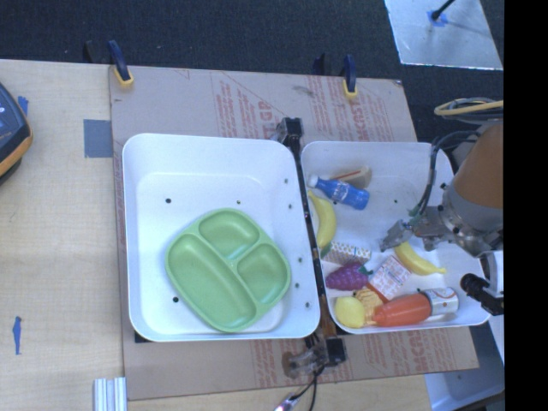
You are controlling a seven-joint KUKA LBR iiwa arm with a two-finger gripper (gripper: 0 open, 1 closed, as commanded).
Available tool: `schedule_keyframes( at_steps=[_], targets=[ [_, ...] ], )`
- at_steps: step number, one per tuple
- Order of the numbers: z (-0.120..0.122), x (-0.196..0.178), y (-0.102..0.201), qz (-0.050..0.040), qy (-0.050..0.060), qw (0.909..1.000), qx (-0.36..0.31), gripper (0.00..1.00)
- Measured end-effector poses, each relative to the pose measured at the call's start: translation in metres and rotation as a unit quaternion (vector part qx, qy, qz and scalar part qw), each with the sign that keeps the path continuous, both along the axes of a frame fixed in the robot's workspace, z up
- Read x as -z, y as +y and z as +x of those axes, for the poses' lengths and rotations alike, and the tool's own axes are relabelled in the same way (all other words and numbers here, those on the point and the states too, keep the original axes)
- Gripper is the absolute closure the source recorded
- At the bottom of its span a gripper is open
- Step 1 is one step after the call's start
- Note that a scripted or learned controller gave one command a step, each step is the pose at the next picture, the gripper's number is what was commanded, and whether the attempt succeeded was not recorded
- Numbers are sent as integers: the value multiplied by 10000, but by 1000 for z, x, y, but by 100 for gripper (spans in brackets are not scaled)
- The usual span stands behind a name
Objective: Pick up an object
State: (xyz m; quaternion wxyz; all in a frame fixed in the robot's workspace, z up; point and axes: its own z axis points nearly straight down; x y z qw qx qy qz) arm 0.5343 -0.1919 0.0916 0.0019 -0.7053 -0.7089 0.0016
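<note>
On the surface [60, 255] two white bins stand side by side on a brown cardboard sheet [257, 101]. The left bin [137, 229] contains a green divided plate [227, 268], lying flat, with three compartments. The right bin [385, 157] contains many small things: a blue bottle [341, 193] near the back, a big banana [324, 221] along the left wall, a bunch of purple grapes [347, 276], a lemon [348, 312], an orange carrot-shaped thing [401, 310] at the front wall, and a small banana [416, 259] just beside the gripper. The arm [479, 187] comes in over the right edge of this bin. The gripper [409, 232] is low at the right side of the bin, just above the small banana. Its jaws are too unclear, so I cannot tell if they are apart or together, and nothing is visible between them.
</note>
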Motion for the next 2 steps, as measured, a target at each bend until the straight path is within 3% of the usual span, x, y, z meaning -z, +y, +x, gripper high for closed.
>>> schedule_keyframes(
  at_steps=[1,2],
  targets=[
    [0,-10,-1,-2,10,10000,-15,100],
    [54,-85,90,3,-17,10000,-4,100]
  ],
)
